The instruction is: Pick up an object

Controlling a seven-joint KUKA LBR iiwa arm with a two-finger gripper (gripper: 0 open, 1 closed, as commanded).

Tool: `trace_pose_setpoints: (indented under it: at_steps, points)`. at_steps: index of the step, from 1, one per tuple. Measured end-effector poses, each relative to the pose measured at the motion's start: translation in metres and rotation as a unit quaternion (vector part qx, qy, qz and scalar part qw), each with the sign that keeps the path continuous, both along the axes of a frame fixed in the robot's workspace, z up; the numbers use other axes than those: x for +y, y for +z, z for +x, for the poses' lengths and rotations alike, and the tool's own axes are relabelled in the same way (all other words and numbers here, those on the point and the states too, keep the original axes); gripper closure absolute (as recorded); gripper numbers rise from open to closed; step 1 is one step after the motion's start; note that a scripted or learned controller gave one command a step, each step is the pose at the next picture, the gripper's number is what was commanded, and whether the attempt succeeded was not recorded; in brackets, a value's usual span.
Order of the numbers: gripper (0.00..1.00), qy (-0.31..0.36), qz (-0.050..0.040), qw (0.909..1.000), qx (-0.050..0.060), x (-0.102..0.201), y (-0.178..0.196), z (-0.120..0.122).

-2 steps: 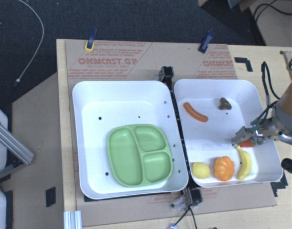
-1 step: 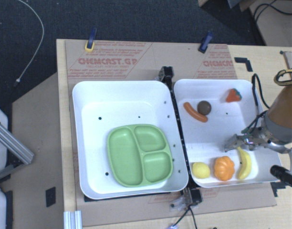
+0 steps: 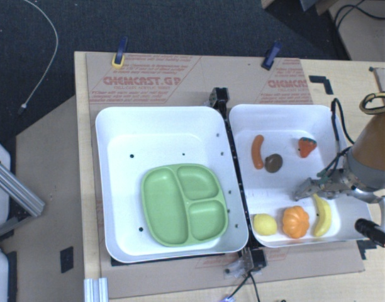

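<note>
The right bin (image 3: 287, 115) holds several toy foods. An orange-red sausage (image 3: 258, 151) lies beside a brown round piece (image 3: 273, 163), and a red strawberry (image 3: 307, 146) sits further right. Along the front wall lie a yellow lemon (image 3: 264, 224), an orange pumpkin (image 3: 295, 222) and a yellow banana (image 3: 322, 216). My gripper (image 3: 307, 189) reaches in from the right and hangs just above the pumpkin and the banana's top end. It looks open, and nothing shows between its fingers.
The left bin (image 3: 117, 131) holds a green divided plate (image 3: 183, 203). A black clamp (image 3: 219, 97) joins the two bins at the back. Cables (image 3: 336, 121) hang over the right bin's right side beside the arm.
</note>
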State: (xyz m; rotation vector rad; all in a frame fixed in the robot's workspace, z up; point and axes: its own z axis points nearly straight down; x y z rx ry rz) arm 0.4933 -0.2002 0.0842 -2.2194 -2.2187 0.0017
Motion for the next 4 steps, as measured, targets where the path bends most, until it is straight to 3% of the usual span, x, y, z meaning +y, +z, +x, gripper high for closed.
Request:
trace_pose_setpoints:
  at_steps: [1,2,4]
  points:
    - [1.0,0.0,-0.0004,1.0,-0.001,0.0,0.01,0.0]
    - [1.0,0.001,-0.002,1.0,-0.004,0.009,0.06,-0.003]
    - [1.0,0.001,-0.0029,1.0,-0.005,-0.004,0.16,0.002]
